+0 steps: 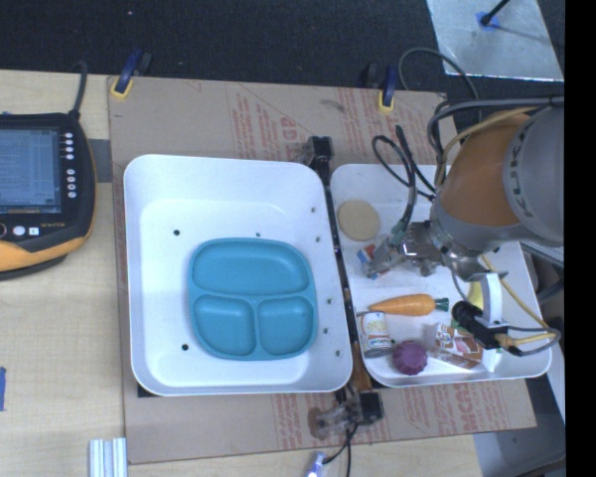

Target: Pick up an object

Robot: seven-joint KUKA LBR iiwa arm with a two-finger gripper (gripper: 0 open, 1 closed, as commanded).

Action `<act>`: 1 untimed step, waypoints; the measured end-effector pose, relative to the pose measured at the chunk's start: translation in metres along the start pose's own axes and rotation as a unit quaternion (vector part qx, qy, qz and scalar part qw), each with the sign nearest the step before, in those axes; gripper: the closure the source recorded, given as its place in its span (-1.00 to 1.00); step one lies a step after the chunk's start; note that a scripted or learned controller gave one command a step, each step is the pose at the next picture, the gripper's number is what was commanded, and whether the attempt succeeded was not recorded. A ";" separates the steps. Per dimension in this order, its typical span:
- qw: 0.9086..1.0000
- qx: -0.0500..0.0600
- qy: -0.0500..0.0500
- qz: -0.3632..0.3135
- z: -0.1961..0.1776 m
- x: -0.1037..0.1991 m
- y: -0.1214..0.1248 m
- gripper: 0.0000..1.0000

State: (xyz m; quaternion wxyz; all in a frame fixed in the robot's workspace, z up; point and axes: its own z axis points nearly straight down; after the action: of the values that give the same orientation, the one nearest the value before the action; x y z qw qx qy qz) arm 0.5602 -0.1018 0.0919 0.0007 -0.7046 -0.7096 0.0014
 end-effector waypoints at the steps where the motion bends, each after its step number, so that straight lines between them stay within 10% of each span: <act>1: 1.000 -0.001 0.001 0.002 -0.001 0.003 0.091 -1.00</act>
State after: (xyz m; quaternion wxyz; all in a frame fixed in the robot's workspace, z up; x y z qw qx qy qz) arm 0.6508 -0.0984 0.0922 0.0007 -0.7059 -0.7083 0.0005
